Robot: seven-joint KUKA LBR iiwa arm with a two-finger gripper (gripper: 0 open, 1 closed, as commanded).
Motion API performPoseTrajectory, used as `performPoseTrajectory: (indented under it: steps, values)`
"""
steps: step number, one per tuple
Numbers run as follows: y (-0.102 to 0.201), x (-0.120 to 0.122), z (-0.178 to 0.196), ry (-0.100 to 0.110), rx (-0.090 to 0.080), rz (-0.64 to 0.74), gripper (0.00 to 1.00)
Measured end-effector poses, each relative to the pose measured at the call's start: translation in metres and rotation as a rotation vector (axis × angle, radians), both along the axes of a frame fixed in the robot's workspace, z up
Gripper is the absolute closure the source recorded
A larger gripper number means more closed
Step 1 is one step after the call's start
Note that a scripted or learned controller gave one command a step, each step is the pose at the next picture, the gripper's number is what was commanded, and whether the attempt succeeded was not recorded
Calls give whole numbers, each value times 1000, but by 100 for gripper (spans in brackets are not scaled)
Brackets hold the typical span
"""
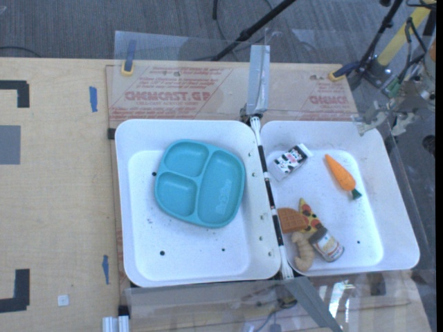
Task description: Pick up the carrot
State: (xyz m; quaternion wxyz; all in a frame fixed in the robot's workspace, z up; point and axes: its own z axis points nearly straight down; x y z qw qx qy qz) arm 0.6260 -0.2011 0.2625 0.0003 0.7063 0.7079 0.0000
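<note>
Since I reach in from 3 o'clock, carrot (340, 173) is on my near side: right bin (398, 206), 1 o'clock of its middle, lying apart from other items, long axis 11-to-5, green end at 5.

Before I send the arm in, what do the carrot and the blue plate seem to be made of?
The carrot looks like a toy, probably plastic or soft rubber: flat even orange, small green tip, no gloss that I can make out. The blue plate looks like moulded plastic: one even turquoise colour, three rounded compartments, smooth with a faint sheen.
</note>
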Motion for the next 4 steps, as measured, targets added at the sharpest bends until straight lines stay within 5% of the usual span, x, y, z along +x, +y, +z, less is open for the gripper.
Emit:
performPoseTrajectory:
  steps: [1,2,3,4]
  values:
    - [2,-17,-111,0,0,219,0]
    - [-5,-31,-175,-6,-3,504,0]
    - [-8,-29,-162,-15,-9,498,100]
    - [82,-36,-68,-4,-2,617,100]
